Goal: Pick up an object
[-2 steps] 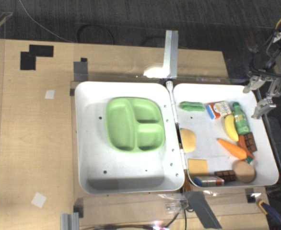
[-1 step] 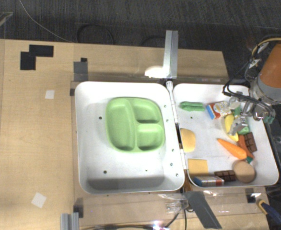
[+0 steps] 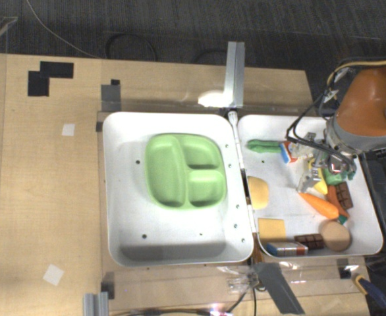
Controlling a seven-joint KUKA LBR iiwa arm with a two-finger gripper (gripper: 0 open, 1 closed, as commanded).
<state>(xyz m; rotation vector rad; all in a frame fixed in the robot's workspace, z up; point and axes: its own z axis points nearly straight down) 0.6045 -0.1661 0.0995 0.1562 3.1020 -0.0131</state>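
Note:
My gripper (image 3: 315, 174) hangs low over the right bin (image 3: 376, 241), in its right half. Directly below it lie a small yellow piece (image 3: 320, 188) and an orange carrot (image 3: 322, 205). A brown chocolate block (image 3: 342, 195) sits just to the right of them. A green bean pod (image 3: 265, 146) lies at the back of the bin, with a small blue and red item (image 3: 285, 154) beside it. The arm's orange band (image 3: 372, 104) covers the bin's back right corner.
The left bin (image 3: 120, 189) holds a green divided plate (image 3: 183, 170). In the right bin's front are a yellow round piece (image 3: 258, 192), a yellow square slice (image 3: 272, 228), a brown ball (image 3: 336, 236) and a dark bar with a marker-like stick (image 3: 297, 246). A metal post (image 3: 235, 78) stands behind the bins.

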